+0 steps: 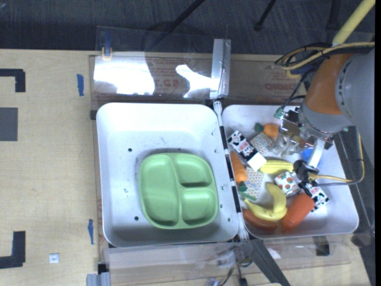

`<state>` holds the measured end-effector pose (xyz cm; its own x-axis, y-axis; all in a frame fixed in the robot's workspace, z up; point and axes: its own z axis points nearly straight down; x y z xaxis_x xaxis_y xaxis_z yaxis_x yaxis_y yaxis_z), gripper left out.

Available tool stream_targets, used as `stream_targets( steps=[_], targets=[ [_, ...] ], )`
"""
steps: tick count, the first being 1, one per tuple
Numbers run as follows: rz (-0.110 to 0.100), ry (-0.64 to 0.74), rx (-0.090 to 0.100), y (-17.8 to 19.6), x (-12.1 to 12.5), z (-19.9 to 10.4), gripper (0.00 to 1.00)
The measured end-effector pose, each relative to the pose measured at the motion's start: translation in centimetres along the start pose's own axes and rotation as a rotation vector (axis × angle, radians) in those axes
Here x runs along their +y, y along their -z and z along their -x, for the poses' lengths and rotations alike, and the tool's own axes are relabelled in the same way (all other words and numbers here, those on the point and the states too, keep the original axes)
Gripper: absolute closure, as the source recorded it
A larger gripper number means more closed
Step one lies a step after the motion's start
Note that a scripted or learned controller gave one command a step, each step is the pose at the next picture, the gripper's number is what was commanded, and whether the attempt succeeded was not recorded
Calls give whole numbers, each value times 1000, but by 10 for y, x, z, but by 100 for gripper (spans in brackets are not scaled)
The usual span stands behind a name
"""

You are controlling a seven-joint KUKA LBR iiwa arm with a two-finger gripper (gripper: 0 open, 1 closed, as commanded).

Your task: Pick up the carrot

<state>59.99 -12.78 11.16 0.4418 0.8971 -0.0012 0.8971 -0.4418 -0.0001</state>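
The hand (296, 140) hangs over the right bin (345, 216); whether it is spread or pressed together I cannot tell. The carrot (239, 167) lies at its nine o'clock, against the bin's left wall.

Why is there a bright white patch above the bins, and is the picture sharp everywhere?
In the camera view, the white patch is glare on the clear panel behind the left bin; the green plate is evenly lit and fairly crisp, while the toys in the right bin near the gripper look soft and hard to separate.
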Motion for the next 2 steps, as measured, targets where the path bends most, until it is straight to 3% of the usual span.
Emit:
stream_targets(
  steps=[1,2],
  targets=[
    [0,0,0,0,0,0,0],
    [0,71,0,68,18,14,0]
  ],
)
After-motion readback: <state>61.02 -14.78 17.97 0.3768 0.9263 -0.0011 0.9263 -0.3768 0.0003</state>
